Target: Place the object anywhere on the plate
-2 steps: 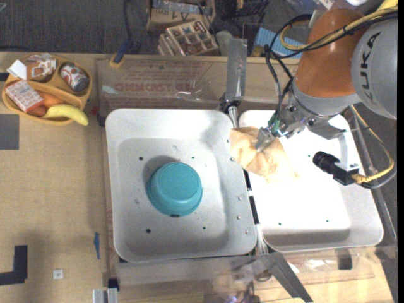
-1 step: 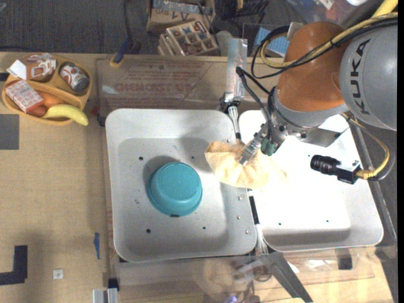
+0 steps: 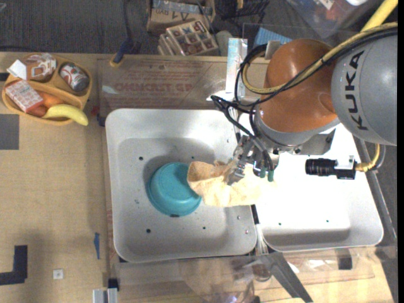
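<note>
From my feed, the arm [image 3: 315,87] fills the upper right, its orange band above the wrist, bent down over the seam between the two bins. The left bin [image 3: 132,137] carries a teal plate [image 3: 169,191], turned face down as far as I can tell. A tan cloth [image 3: 218,185] lies crumpled with its left edge lapping over the plate's right rim and the rest trailing toward the right bin [image 3: 328,213]. The jaws [image 3: 238,169] sit right at the cloth's upper edge; I cannot tell whether they are open or pinching it. On the counter [image 3: 50,201], far upper left, is a tray [image 3: 12,100] of toy food.
</note>
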You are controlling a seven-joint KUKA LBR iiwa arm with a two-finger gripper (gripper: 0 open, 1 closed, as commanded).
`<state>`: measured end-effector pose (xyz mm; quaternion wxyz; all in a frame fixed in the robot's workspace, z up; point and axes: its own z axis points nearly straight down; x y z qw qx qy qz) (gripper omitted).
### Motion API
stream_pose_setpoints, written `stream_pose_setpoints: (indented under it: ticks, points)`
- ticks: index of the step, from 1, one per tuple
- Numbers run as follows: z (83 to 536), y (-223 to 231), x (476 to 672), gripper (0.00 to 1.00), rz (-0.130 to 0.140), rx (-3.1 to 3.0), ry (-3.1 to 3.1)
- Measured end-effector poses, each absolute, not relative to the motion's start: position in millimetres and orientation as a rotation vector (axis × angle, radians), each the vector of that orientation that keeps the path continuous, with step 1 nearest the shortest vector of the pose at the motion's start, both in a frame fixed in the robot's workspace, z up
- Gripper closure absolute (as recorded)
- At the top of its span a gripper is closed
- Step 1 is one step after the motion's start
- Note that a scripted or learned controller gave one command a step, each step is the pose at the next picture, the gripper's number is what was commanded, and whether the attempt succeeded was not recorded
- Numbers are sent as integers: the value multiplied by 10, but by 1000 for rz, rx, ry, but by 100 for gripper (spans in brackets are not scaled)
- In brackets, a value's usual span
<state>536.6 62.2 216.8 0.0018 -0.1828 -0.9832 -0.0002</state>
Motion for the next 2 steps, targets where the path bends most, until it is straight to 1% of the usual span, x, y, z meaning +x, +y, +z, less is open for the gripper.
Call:
stream_pose_setpoints:
  ticks: [1, 2]
  points:
    - [2221, 1045, 5159, 100, -2, -11, -3139]
    - [2225, 1045, 5161, 0, -2, -10, -3140]
